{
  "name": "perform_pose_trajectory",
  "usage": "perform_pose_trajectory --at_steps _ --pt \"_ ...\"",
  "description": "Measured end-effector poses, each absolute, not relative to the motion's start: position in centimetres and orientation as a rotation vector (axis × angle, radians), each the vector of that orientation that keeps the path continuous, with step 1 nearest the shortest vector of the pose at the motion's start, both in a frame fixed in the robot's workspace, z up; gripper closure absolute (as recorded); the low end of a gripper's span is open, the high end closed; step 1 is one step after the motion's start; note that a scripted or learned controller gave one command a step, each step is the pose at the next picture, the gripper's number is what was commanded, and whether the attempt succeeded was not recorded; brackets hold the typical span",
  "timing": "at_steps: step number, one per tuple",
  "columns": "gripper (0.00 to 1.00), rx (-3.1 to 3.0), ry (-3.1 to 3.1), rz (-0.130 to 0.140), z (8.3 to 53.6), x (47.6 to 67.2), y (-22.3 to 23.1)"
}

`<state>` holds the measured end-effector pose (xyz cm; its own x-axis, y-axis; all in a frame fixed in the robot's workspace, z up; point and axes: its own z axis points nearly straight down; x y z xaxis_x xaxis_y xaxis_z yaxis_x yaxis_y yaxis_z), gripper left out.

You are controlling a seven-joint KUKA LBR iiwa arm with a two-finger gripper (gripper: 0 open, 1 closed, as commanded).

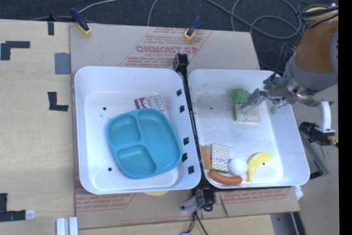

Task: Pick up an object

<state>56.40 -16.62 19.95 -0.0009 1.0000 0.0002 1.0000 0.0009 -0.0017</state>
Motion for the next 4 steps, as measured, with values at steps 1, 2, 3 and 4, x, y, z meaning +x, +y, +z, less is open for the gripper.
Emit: perform_pose_trajectory --at_steps 1,2,3,4 --pt "0.0 -2.229 -2.23 -0.005 9.1 60.3 -15.2" --pt "0.0 -2.223 -2.201 0.036 8.7 65.1 -12.6" --pt "0.0 -2.227 -2.217 0.017 8.8 64.5 -12.5" --pt "0.0 -2.219 -2.196 0.045 8.6 65.4 -12.6"
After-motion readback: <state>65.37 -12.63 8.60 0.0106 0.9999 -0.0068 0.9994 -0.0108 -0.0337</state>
